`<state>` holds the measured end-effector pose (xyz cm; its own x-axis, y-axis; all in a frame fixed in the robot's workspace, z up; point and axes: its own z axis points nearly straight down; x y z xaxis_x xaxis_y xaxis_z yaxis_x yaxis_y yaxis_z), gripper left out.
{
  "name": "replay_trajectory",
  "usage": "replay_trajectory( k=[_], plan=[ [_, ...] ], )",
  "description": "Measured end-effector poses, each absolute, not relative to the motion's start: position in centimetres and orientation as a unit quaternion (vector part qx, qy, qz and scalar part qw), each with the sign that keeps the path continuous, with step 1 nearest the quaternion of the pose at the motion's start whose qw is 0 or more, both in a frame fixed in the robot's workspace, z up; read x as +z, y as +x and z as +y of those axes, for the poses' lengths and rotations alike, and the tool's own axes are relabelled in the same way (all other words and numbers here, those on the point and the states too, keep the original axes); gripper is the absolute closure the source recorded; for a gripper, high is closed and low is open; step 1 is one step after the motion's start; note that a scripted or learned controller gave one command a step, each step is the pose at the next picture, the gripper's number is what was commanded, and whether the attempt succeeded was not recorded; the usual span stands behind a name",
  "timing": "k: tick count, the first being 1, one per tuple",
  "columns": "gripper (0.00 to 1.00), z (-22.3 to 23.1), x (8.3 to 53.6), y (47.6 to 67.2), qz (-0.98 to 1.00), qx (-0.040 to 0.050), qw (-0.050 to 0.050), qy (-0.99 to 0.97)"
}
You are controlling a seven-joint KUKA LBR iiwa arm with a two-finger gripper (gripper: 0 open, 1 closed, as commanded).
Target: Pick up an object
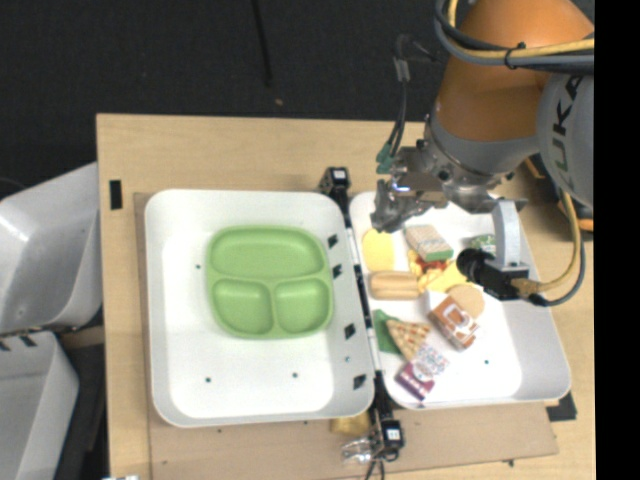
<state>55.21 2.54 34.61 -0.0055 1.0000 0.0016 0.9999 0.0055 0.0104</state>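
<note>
Nearest me, toy foods lie heaped in the right bin [535,368]: a purple packet [422,371], a pizza slice [405,336], a hot dog [393,286], a sandwich [429,242] — loose pieces left for picking. Across the divider, a green tray [270,279] sits alone in the left bin [180,368]. Farther back, my gripper [393,211] hangs over the pile's far-left edge, near a yellow piece [377,249], wrist pointing down; I cannot tell how its pincer stands, and I see nothing in it.

- Right bin [530,368]: heap of toy foods.
- Hot dog [394,286] lying flat, left centre.
- Pizza slice [405,336] below it.
- Purple packet [421,373] nearest front edge.
- Yellow piece [377,249] at rear left.
</note>
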Motion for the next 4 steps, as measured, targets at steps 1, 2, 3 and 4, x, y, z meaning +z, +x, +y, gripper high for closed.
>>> replay_trajectory(
  k=[1,2,3,4],
  plan=[
    [1.00,0.7,36.8,51.3,0.707,0.0015,0.002,0.708],
    [1.00,-8.8,32.9,50.6,0.704,-0.0022,0.001,0.711],
    [1.00,-12.0,19.4,54.1,0.706,-0.0032,-0.002,0.708],
    [1.00,-6.4,33.6,50.1,0.710,0.0058,0.005,0.705]
  ],
)
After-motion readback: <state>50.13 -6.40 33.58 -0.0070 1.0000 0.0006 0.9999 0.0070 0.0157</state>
